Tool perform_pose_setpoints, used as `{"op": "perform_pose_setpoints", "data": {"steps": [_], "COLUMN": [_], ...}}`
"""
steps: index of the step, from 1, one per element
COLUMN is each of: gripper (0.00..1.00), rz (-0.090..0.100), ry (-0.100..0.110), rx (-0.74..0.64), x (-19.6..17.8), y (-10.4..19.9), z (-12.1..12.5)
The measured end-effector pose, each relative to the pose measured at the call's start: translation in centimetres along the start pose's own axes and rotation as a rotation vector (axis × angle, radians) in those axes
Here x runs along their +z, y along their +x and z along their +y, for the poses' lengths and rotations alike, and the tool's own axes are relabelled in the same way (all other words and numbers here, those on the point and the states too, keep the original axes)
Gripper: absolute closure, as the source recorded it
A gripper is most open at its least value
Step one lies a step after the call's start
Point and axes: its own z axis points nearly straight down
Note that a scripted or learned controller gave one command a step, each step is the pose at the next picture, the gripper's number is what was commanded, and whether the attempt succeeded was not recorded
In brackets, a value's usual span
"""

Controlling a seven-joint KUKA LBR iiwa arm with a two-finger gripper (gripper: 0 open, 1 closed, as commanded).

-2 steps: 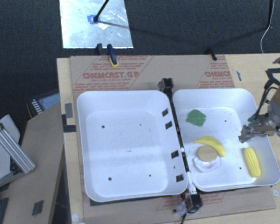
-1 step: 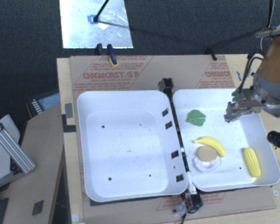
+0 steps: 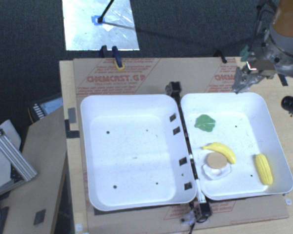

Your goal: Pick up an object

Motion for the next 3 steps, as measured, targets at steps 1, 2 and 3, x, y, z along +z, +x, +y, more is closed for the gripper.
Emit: {"op": "perform_pose_setpoints", "data": {"steps": [1, 2, 3], "gripper": [1.00, 1.00, 1.00], "rz": [0.004, 0.002, 0.002], "ry": [0.025, -0.001, 0.031], "rx": [-0.001, 0.004, -0.001], "x": [6.8, -5.6, 5.4], "y": [7.7, 10.4, 18.1], "z": [-5.6, 1.8, -6.1]}}
